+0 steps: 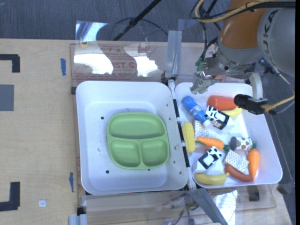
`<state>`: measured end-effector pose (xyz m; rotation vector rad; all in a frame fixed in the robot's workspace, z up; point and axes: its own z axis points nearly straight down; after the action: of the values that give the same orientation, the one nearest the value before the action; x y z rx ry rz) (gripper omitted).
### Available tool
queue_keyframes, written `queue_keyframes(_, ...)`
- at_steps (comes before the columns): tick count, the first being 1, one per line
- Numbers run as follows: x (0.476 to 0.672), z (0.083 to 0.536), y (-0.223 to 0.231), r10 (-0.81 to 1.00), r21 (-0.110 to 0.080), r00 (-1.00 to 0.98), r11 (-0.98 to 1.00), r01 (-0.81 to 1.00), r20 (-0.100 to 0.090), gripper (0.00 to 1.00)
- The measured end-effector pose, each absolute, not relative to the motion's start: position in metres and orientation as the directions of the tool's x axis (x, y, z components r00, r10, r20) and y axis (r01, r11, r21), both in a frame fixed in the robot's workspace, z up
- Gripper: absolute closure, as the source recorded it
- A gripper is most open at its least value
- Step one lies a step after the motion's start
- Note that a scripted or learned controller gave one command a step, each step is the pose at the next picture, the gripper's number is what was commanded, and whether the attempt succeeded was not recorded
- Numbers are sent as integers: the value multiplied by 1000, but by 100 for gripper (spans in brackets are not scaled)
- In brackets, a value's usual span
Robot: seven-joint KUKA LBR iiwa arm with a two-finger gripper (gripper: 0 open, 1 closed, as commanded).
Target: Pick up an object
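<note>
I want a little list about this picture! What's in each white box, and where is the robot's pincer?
left bin: holds a green tray with three sections
right bin: toys piled together
toys seen: blue bottle, corn cob, banana, carrot, red sausage
pincer: above the far left corner of the right bin, near the blue bottle
pincer holding something: nothing seen between its fingers
arm: grey and orange, coming from the right
</note>
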<state>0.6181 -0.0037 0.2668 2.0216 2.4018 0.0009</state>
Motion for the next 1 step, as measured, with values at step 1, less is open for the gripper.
queue_keyframes(1, 640, 289, -70, 998, 4, -59, 59, 998, -2, 100)
